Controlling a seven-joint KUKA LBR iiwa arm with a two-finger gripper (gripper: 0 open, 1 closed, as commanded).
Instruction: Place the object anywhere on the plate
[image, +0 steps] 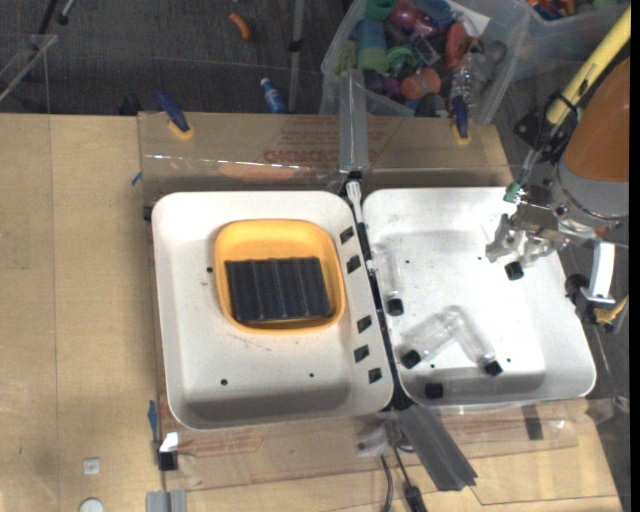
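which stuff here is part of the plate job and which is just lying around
Job:
- orange plate, left bin
- clear plastic object, right bin
- gripper

Lying about:
- black ridged block on the plate
- tub of toys behind the bins

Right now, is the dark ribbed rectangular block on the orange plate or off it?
On it. The dark ribbed block lies flat inside the orange plate, in the left white bin.

A yellow plate (278, 240) is sitting in the left bin (190, 390), carrying a dark ribbed block (277, 289); clear plastic objects (445, 335) are lying in the right bin (560, 370) (black-capped), with the gripper (517, 252) hovering above its far right part
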